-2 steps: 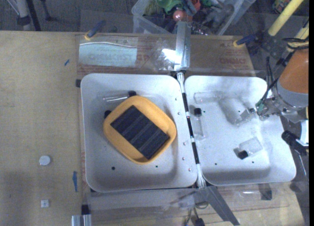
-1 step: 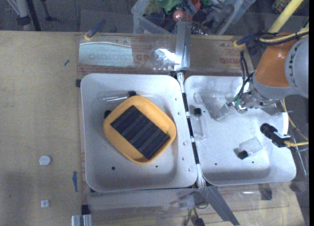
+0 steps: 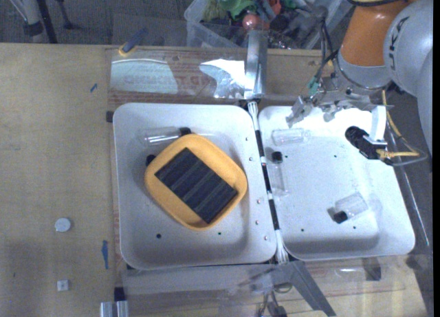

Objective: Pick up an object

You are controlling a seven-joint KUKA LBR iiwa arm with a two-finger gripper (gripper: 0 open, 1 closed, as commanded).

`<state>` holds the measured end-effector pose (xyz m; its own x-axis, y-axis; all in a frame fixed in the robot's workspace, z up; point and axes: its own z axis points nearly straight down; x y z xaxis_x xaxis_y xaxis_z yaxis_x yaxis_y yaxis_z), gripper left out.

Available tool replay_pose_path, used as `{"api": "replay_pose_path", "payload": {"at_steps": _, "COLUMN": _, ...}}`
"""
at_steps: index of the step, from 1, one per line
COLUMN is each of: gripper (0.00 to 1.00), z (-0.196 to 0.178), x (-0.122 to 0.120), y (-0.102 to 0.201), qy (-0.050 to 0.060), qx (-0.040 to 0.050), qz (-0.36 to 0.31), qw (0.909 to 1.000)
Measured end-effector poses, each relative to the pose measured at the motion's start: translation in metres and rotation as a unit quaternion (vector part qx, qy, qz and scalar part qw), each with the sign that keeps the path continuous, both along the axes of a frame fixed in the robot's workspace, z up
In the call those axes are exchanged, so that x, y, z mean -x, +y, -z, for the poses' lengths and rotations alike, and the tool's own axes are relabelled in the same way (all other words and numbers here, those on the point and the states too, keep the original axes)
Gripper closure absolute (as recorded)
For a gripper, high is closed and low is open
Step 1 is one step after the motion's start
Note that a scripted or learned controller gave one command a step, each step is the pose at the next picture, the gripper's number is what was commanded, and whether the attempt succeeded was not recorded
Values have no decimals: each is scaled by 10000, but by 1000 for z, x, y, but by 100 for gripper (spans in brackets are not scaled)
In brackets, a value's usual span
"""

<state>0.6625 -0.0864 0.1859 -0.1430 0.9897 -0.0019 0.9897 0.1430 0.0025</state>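
Found the gripper (image 3: 314,106) hanging over the right bin (image 3: 323,171) at its twelve o'clock edge; could not tell whether spread or pressed together, and saw nothing pinched in it. Noted the nearest candidates in that bin: a small clear piece (image 3: 285,137) toward ten o'clock, a clear tube (image 3: 276,172) along the nine o'clock wall, and a clear capped piece (image 3: 347,206) toward five o'clock. Judged all three light, hard and slick, likely to skid or squirt out of a pinch, and hard to make out against the white floor; judged the tube too close to the wall for an easy approach. Noted also a yellow pad (image 3: 196,181) with a dark ribbed panel (image 3: 198,180) in the middle of the left bin (image 3: 137,240), turned so its corners pointed roughly to twelve, three, six and nine o'clock. Judged it bulkier, possibly somewhat soft at the rim, and probably too broad to span across the face. Reckoned a hold across one rounded corner or edge the better bet there, and across the short width for the small clear piece.
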Motion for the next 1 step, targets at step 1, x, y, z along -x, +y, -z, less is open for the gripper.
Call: {"api": "replay_pose_path", "payload": {"at_steps": 1, "gripper": 0, "z": 98, "x": 93, "y": -24, "qy": -13, "qx": -13, "qz": 876, "qw": 9962}}
